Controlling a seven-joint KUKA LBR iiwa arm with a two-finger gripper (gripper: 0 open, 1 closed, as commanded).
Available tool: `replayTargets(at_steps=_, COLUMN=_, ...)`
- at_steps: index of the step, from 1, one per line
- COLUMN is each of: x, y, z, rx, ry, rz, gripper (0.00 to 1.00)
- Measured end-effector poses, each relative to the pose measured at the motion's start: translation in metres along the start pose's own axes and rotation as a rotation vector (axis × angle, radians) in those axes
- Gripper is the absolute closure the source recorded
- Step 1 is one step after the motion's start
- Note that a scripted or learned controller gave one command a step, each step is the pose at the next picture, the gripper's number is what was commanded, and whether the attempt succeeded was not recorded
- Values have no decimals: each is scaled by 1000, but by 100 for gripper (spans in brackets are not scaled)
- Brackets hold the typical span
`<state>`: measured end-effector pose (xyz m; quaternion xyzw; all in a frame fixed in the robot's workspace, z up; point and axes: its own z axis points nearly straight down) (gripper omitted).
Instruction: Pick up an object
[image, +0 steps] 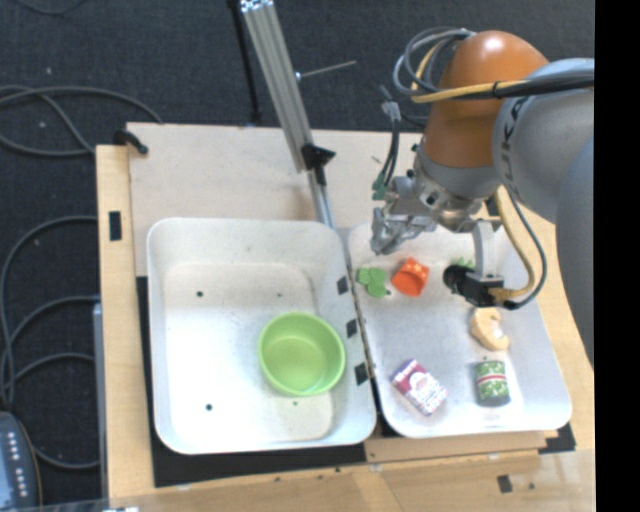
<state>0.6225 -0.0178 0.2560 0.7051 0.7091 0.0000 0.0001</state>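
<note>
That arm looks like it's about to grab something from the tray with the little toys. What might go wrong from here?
The gripper hangs above a small green piece and an orange block lying close together, so it may nudge one while reaching for the other. Both sit near the wall of the right bin, which could block a finger. A knocked piece might slide toward the beige lump.

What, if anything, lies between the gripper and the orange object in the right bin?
Nothing visible does. The gripper hangs over the upper left part of the right bin, and the orange object lies just below and to its right in this view, with bare bin floor between them. The small green piece sits beside it, not between.
</note>
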Motion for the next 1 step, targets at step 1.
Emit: replayTargets(at_steps=1, x=57, y=-4, z=3, rx=0, ry=1, rz=-1, gripper=100)
